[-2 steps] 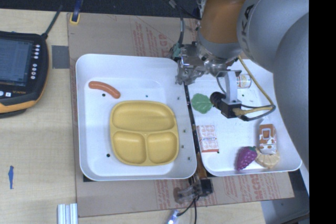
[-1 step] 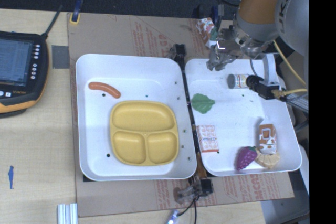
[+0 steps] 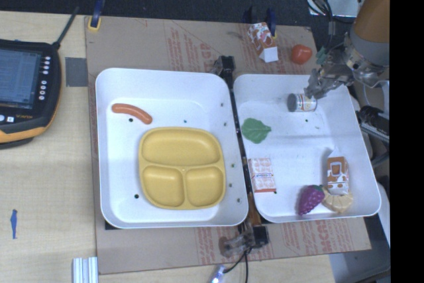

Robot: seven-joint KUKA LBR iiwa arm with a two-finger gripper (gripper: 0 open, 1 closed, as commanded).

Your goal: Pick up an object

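My gripper (image 3: 314, 89) hangs low over the far part of the right bin (image 3: 351, 117), reaching in from the right. A small metal can (image 3: 301, 103) lies on its side just left of and below the gripper tip, touching it or very close to it. I cannot make out whether the can is held. Also in the right bin are a green leaf (image 3: 255, 130), a red-and-white packet (image 3: 262, 174), purple grapes (image 3: 309, 199), a brown snack box (image 3: 336, 172) and a pale biscuit (image 3: 339, 203).
The left bin (image 3: 106, 142) holds a yellow divided plate (image 3: 181, 167) and an orange sausage (image 3: 131, 113). Behind the bins on the cardboard sit a small carton (image 3: 263, 40) and a red tomato (image 3: 301, 54). A control tablet (image 3: 23, 86) lies at the far left.
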